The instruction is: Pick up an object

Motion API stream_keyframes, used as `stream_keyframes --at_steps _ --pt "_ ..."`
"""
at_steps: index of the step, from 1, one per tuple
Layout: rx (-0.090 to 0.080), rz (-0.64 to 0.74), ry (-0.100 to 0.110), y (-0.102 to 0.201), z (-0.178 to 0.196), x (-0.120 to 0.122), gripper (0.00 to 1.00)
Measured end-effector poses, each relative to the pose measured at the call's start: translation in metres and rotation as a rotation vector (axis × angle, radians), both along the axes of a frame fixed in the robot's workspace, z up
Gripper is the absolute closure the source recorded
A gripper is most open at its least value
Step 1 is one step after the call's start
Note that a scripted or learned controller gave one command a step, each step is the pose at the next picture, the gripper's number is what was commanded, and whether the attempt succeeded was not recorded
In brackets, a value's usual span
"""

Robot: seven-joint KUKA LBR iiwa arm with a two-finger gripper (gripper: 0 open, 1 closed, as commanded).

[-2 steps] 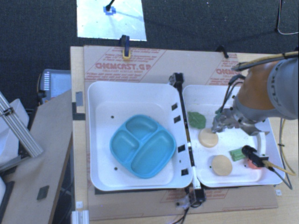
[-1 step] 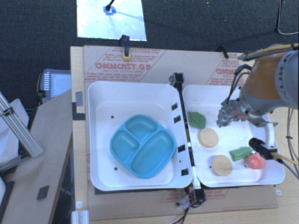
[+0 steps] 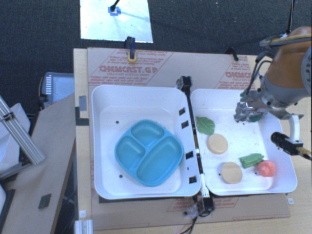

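Observation:
The right bin (image 3: 278, 186) holds a green leaf-shaped piece (image 3: 205, 125), two tan round discs (image 3: 217, 144) (image 3: 231, 172), a green oblong piece (image 3: 251, 160) and a red-pink piece (image 3: 266, 168). My gripper (image 3: 245, 112) hangs over the back right part of this bin, above bare floor, to the right of the leaf and behind the discs. I see nothing held between its fingers.
The left bin (image 3: 105, 130) contains a blue divided plate (image 3: 148, 152). A black clip divider (image 3: 189, 130) runs between the bins. Cardboard (image 3: 146, 67) lies under both bins. A black part of the arm (image 3: 285, 143) sticks out over the right bin's right side.

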State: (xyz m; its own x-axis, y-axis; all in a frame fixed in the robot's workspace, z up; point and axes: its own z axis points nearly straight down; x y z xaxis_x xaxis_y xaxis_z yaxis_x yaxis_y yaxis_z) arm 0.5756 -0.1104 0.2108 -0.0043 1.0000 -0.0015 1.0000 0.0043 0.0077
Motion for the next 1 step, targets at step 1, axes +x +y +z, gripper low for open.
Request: stream_keyframes --at_steps 1 --pt "0.000 0.000 0.000 -0.0002 0.0528 0.0016 1.00"
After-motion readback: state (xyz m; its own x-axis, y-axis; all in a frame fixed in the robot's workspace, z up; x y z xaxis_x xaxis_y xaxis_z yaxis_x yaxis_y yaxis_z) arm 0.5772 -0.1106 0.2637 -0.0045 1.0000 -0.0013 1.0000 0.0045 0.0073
